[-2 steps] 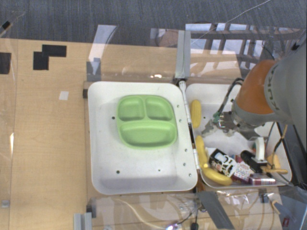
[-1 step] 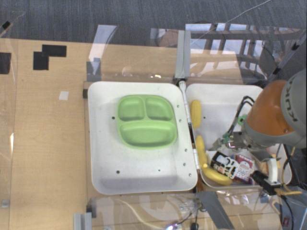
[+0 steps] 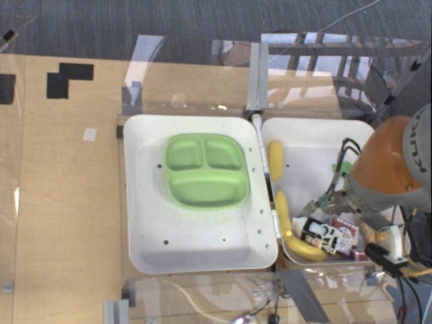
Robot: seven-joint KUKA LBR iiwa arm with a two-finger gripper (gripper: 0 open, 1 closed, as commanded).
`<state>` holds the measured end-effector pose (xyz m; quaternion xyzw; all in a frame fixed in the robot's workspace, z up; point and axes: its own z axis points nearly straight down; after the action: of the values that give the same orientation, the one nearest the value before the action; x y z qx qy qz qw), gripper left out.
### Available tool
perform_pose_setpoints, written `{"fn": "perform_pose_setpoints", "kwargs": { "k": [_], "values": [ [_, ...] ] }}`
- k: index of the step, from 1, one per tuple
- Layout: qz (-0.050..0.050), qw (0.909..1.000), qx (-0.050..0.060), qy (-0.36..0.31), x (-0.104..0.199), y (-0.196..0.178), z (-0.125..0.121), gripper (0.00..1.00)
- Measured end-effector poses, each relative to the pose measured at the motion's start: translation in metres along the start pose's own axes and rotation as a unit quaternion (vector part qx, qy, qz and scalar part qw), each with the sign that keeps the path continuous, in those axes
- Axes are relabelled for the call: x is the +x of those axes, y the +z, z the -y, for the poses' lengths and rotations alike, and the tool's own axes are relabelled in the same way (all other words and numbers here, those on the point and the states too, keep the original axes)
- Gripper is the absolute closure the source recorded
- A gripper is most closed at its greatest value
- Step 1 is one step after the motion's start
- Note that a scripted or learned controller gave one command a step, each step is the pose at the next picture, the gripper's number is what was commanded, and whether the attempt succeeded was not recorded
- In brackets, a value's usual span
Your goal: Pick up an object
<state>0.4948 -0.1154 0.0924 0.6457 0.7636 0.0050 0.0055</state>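
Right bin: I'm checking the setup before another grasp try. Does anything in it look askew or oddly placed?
Mostly crowding. The bananas lie pushed against the right bin's left wall and near corner, and a printed packet sits tilted against one of them, under the gripper. Nothing looks spilled or broken.

Pale wood-grain bench top (image 3: 61, 201), matt. Two white plastic bins, left (image 3: 145, 235) and right (image 3: 304, 147), smooth with a soft sheen. Matt light-green plastic divided plate (image 3: 206, 171). Smooth yellow banana skins (image 3: 276, 159), (image 3: 304, 250), slightly glossy. Shiny printed packet (image 3: 331, 236), black, white and red. Glossy orange band (image 3: 381, 164) on grey arm casing. Clear, reflective plastic panels (image 3: 324, 66). Dark ribbed carpet (image 3: 202, 9).
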Motion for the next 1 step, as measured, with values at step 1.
{"fn": "perform_pose_setpoints", "kwargs": {
  "k": [1],
  "values": [
    [0.001, 0.9992, 0.000, 0.040, 0.0039, 0.0027, -0.0566, 0.00]
  ]
}}
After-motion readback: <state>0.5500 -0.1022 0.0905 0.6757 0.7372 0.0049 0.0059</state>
